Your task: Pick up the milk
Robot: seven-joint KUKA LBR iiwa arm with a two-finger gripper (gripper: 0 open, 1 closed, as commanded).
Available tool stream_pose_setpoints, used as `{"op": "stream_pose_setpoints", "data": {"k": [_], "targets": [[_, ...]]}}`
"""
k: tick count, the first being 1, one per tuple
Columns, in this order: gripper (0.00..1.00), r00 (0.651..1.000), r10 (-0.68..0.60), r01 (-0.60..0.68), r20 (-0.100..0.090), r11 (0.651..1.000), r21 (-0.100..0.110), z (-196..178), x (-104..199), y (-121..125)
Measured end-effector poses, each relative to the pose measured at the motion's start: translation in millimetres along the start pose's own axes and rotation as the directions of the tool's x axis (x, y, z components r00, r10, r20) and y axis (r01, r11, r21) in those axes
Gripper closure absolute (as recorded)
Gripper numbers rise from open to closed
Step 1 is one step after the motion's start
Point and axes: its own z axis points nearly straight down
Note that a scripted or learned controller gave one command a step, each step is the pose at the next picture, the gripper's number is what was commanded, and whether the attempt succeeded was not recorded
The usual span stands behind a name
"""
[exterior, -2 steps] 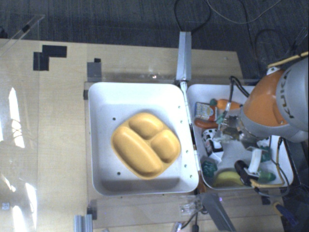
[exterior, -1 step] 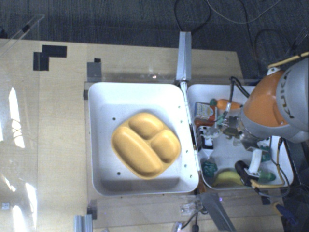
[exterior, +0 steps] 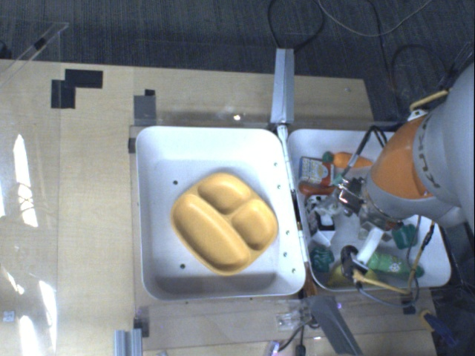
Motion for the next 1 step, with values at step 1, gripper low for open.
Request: {"op": "stream_pose_setpoints", "data": {"k": [1], "targets": [[1.00,1.000,-0.011,0.011,-0.012,1.000,-0.021,-16.1,6.8,6.3]]}}
